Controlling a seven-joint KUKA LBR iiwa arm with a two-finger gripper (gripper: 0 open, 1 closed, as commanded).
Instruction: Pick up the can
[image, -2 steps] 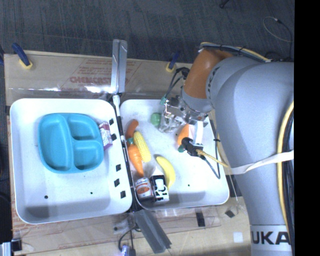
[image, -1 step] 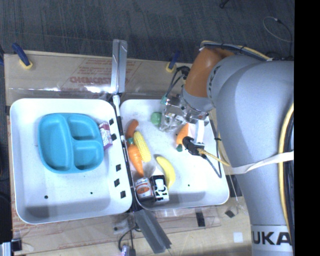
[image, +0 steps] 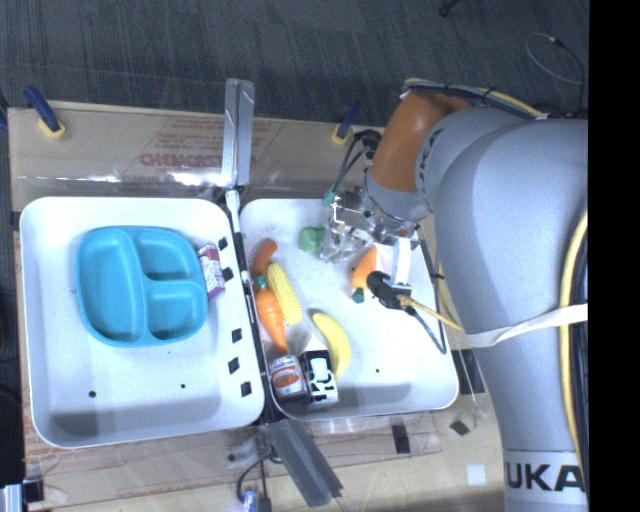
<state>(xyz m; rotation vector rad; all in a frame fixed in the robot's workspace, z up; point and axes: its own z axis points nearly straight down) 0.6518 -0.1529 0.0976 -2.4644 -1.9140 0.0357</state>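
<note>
A small can (image: 287, 376) with a red and white label stands near the front left corner of the right bin (image: 420, 385), pressed between a carrot (image: 271, 316) and a black-and-white carton (image: 319, 378). My gripper (image: 340, 238) hangs over the back of the same bin, next to a green object (image: 312, 239) and a small orange carrot (image: 362, 268). It is well away from the can, with the corn and the banana lying in between. Nothing shows in its grasp.
A corn cob (image: 283, 290), a banana (image: 333, 341) and another carrot (image: 262, 256) lie along the right bin's left side. The left bin (image: 60, 400) holds a blue divided tray (image: 142, 283) and a purple-labelled item (image: 212, 270) against the divider. The arm's grey body fills the right.
</note>
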